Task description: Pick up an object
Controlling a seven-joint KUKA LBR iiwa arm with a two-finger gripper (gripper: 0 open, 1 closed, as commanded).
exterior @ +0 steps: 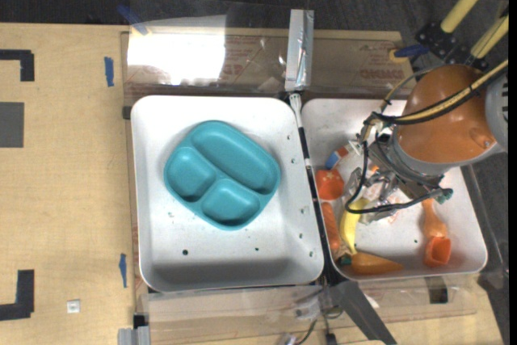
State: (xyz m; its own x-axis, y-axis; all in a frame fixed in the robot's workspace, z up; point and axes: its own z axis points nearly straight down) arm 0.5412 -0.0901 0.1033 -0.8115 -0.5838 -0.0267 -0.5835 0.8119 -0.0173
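With the gripper [373, 194] low in the right bin [468, 254] over the banana [349, 229], I can't tell how it is set, so I'd centre on the banana, clear of the orange pieces [329, 183] beside it, before lifting.

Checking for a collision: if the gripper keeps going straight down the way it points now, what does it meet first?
Probably the yellow banana in the right bin, just under the gripper; depth is unclear.
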